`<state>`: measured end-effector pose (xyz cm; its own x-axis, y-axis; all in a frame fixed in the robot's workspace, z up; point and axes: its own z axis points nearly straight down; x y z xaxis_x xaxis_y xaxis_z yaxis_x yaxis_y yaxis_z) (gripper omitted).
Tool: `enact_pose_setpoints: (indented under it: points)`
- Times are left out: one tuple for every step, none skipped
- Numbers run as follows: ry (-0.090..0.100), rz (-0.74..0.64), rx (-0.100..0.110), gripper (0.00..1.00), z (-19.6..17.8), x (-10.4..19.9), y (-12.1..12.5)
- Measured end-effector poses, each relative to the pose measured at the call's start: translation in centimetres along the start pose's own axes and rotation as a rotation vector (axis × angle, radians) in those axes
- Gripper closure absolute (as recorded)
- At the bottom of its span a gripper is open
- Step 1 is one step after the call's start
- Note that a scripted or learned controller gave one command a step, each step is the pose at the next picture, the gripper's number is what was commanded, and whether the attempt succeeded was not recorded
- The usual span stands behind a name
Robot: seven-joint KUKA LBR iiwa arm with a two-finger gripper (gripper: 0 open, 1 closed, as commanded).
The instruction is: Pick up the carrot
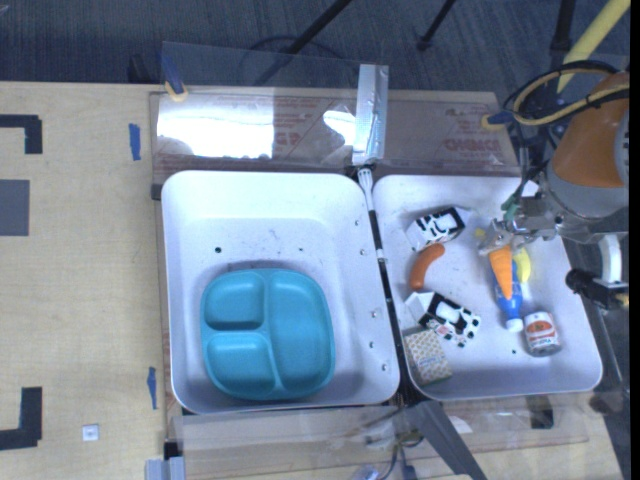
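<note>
The carrot (498, 271) is a short orange cone lying in the right bin (580, 373), toward its right side, with a pale green tip pointing to the back. A yellow piece and a blue-and-white tube (514, 298) lie against its right side. My gripper (522, 220) hangs just behind and slightly right of the carrot's green end, close above the bin floor. Nothing shows held in it. The grey arm with its orange band (590, 148) reaches in from the right.
The right bin also holds an orange sausage-shaped toy (427, 264), two black-and-white cow-patterned items (440, 224) (452, 318), a speckled square pad (428, 353) and a small red-labelled can (541, 333). A teal divided plate (268, 330) sits in the left bin (200, 208).
</note>
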<state>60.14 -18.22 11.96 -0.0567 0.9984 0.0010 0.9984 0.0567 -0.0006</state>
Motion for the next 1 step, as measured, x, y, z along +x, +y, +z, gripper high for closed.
enact_pose_setpoints:
  points:
    - [-0.002, -0.044, -0.003, 1.00, -5.93, 8.41, 1.60]
